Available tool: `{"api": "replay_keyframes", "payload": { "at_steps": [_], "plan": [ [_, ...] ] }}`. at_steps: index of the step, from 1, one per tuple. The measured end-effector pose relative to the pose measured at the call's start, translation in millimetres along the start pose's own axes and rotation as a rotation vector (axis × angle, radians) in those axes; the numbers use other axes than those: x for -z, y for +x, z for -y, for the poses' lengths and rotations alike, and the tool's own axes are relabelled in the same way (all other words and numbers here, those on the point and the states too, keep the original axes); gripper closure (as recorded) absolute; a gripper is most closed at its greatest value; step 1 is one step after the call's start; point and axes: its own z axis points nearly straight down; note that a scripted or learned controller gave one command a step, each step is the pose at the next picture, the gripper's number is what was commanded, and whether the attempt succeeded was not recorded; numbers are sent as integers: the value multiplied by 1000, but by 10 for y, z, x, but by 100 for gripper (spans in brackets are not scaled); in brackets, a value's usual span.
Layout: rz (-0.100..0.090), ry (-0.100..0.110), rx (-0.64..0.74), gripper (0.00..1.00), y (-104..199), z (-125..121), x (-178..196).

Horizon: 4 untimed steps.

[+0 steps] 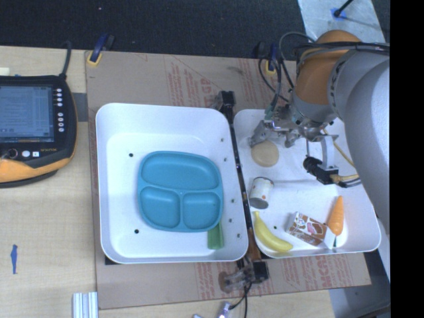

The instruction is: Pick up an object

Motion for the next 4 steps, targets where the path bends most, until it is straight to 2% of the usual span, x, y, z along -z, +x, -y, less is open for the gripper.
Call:
{"api": "replay_keyframes", "payload": {
  "at_steps": [3, 4],
  "plan": [
    [-1, 2, 1, 0, 51, -6, -1],
    [0, 3, 5, 100, 49, -9, 105]
  ]
}}
